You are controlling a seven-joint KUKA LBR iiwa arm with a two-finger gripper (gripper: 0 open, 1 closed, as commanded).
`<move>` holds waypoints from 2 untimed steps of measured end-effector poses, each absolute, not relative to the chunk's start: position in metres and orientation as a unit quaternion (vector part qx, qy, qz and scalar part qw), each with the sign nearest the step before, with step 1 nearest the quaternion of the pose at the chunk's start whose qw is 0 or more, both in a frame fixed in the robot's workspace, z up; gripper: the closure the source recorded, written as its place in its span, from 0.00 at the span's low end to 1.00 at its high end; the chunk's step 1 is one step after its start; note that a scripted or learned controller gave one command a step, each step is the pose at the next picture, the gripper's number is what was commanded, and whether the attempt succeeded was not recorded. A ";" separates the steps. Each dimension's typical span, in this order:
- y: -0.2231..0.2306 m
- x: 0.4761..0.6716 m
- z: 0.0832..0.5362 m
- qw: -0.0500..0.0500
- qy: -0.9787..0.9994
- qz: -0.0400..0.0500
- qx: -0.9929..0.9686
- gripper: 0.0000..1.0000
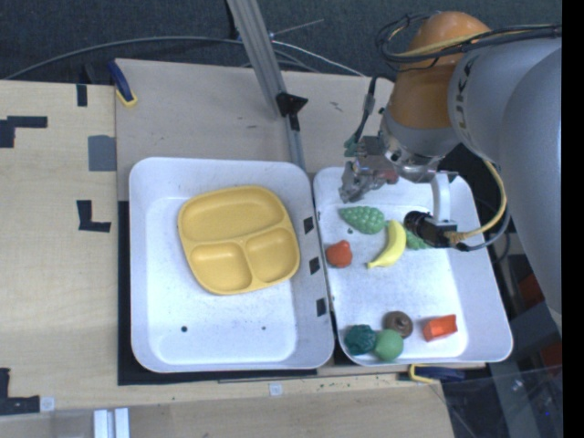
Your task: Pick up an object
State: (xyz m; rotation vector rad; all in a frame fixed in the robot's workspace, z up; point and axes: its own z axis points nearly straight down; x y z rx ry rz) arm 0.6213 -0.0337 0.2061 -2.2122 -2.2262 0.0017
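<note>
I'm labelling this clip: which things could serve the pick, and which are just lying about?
Pick candidates, right bin:
bumpy green toy grapes
yellow toy banana
small red-orange toy tomato
brown toy doughnut
orange-red block

Lying about:
yellow divided plastic tray
grey metal pole

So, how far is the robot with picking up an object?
Nothing looks picked yet. The gripper hangs at the back of the right bin, just above the green bumpy piece; banana and the other items lie in the bin. Grasping and lifting are left.

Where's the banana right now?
The banana lies in the right bin, near its middle, between the green grapes and the small red tomato.
</note>
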 end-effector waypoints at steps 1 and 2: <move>0.010 0.601 0.219 0.002 -0.709 0.000 -0.705 1.00; 0.059 0.592 0.232 0.001 -0.710 0.000 -0.704 1.00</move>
